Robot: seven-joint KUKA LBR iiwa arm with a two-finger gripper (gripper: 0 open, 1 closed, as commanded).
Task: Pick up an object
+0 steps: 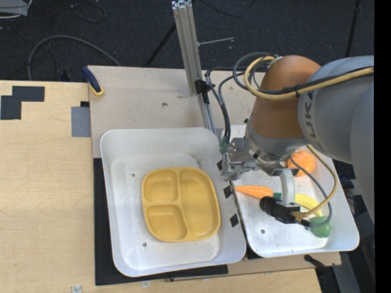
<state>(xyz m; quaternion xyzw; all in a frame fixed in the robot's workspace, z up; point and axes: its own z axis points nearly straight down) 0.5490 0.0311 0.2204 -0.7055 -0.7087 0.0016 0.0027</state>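
In the left bin (116, 163), a yellow divided plate (181, 203), flat, probably stiff and light. Across the divide, in the right bin (342, 240), a toy carrot (254, 191): likely light, smooth, perhaps slippery; best pinched across its thick middle. Above it, the gripper (235, 163); fingers hidden, state impossible to tell. Further right, orange, yellow and green toys (305, 163).

High fixed camera, slanted down (both bins (116, 163))
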